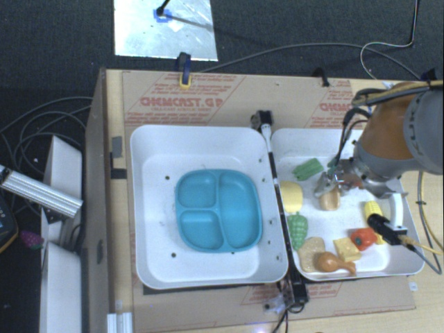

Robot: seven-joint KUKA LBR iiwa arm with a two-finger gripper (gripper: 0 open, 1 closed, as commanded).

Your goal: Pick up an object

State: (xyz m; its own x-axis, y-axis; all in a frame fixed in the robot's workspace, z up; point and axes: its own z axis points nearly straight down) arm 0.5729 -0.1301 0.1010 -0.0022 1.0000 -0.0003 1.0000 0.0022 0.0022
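Red "CHEMCAST GP" print on bench board [182,103], claw [329,186] over tan piece [329,200], grip state unclear

**Arm low over the right bin**

The arm [388,134] reaches in from three o'clock; its jaws sit just above a tan piece [329,200] in the right bin [305,139]; at nine o'clock, the left bin [201,139] holds a blue divided plate [218,210].
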